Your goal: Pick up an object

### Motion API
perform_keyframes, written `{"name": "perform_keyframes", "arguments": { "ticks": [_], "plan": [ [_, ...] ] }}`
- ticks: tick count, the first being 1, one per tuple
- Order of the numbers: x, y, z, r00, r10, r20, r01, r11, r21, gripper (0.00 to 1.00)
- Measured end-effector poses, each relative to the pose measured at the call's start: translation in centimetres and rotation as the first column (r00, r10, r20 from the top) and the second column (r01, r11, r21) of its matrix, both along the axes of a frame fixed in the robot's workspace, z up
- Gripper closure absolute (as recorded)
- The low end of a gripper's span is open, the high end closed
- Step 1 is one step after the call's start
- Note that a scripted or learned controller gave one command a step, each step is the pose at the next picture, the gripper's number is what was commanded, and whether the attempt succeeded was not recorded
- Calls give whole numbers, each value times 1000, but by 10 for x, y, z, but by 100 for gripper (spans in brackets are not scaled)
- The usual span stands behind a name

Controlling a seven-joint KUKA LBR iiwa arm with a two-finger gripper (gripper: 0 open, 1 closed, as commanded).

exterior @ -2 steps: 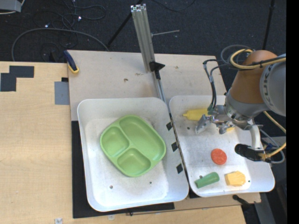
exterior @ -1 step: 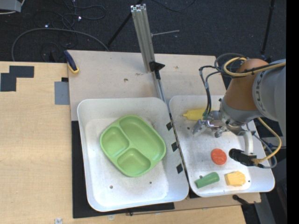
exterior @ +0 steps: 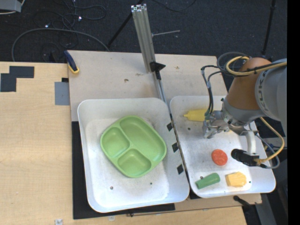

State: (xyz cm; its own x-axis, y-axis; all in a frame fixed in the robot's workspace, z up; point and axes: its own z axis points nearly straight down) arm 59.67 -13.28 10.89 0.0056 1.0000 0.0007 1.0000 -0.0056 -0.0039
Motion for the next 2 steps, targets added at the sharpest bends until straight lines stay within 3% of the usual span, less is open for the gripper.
{"name": "perform_keyframes", "arguments": {
  "ticks": [2],
  "plan": [
    [4, -8, 98, 1000, 6, 6, -6, 1000, -1, 100]
  ]
}}
